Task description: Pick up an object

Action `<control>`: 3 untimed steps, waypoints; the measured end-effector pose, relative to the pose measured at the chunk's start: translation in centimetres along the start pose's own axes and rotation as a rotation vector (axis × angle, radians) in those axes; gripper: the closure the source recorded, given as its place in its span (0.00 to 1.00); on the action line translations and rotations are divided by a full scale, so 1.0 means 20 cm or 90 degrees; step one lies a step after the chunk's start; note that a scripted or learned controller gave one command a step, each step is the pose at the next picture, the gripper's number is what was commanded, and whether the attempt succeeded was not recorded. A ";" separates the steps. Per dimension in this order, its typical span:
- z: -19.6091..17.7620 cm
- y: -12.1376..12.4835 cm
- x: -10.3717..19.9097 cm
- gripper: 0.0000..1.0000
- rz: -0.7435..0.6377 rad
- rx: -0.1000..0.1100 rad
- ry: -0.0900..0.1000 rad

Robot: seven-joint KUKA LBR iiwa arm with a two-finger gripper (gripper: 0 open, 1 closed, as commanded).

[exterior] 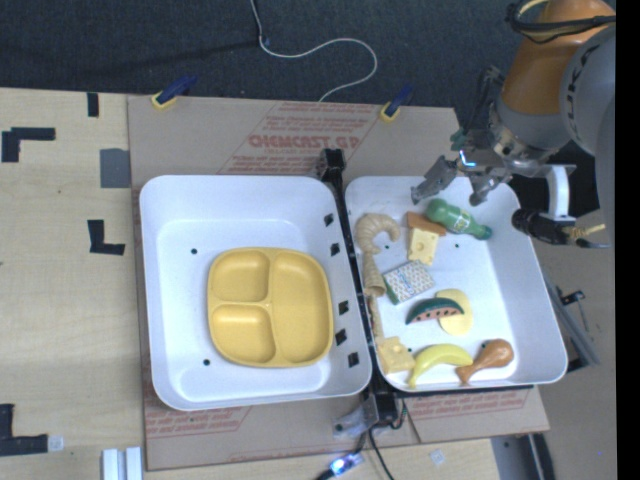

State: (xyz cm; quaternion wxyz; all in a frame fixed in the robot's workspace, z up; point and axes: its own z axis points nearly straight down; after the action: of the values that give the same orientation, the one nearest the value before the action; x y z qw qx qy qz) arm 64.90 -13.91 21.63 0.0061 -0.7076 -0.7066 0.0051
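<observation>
The right bin (530, 298) holds a heap of toy food: a green bottle (458, 218) lying on its side at the far end, a croissant (376, 228), cheese wedge (424, 243), and checked packet (407, 281) mid-bin. Nearer lie a watermelon slice (436, 310), banana (438, 360) and drumstick (487, 358).

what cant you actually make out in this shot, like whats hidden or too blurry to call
- Gripper, camera view: its fingers spread above the green bottle with nothing between them; whether they touch the bottle is unclear from this slant.
- Patterned block: too small to identify.
- Yellow piece at the right bin's near-left corner: blurred, kind unclear.
- Arm: cut off by the right edge.
</observation>
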 end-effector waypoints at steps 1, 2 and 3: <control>-0.05 0.01 0.00 0.00 -0.002 -0.009 -0.001; 0.28 0.00 0.01 0.00 -0.002 -0.005 -0.001; 0.52 0.02 -0.02 0.00 -0.002 -0.007 -0.002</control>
State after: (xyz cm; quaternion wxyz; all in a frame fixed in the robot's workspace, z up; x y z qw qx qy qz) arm 65.19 -14.39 11.19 0.0012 -0.7065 -0.7077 0.0020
